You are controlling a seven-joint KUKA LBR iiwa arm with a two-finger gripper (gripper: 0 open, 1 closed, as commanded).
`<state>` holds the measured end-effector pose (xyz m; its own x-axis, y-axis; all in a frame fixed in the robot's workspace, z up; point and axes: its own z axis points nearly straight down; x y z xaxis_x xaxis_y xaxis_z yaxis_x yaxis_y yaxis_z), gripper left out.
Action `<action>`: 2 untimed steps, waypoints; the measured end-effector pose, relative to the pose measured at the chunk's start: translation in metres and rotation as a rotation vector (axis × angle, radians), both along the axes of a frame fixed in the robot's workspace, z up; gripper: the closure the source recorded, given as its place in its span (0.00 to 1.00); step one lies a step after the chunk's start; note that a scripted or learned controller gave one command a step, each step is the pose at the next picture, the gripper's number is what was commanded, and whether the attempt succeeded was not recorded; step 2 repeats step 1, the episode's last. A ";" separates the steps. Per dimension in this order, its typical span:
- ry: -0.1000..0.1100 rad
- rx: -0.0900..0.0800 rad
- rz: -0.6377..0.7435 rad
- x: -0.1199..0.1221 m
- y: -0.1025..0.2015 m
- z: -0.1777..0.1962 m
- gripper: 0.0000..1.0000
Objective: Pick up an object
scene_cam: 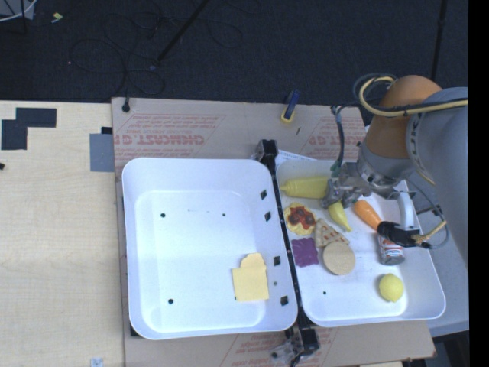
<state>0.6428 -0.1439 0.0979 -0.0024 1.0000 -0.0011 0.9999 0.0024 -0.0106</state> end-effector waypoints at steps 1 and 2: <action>-0.019 0.005 0.008 0.004 0.100 0.096 1.00; -0.019 0.005 0.008 0.004 0.100 0.096 1.00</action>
